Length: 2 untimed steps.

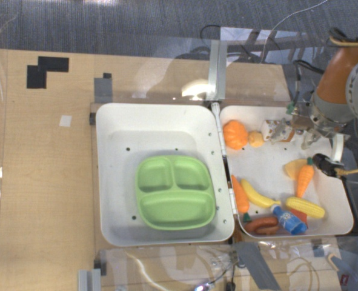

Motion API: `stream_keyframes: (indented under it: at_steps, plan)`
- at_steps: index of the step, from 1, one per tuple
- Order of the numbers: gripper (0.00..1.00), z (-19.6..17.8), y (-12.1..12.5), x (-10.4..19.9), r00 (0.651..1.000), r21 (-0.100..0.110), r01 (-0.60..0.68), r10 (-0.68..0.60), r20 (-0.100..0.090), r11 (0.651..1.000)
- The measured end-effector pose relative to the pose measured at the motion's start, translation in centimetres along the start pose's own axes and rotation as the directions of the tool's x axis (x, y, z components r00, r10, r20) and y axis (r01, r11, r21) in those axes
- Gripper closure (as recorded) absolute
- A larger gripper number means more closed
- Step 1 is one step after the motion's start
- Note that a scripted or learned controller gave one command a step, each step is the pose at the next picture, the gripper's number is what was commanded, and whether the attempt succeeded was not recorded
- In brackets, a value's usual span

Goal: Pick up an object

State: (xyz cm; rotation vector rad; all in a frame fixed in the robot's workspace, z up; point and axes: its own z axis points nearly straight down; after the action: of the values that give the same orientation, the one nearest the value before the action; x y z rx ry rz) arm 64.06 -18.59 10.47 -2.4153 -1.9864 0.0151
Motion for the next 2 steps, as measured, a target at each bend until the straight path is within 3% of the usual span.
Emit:
stream_keyframes:
  at_steps: [1,2]
  plan:
    - [1.00,-1.0,0.2,0.1,1.000,-0.002,0.006,-0.006,0.000,1.000]
    - [1.00,-4.1,1.8,2.9,1.000,-0.021,0.011,-0.011,0.002,1.000]
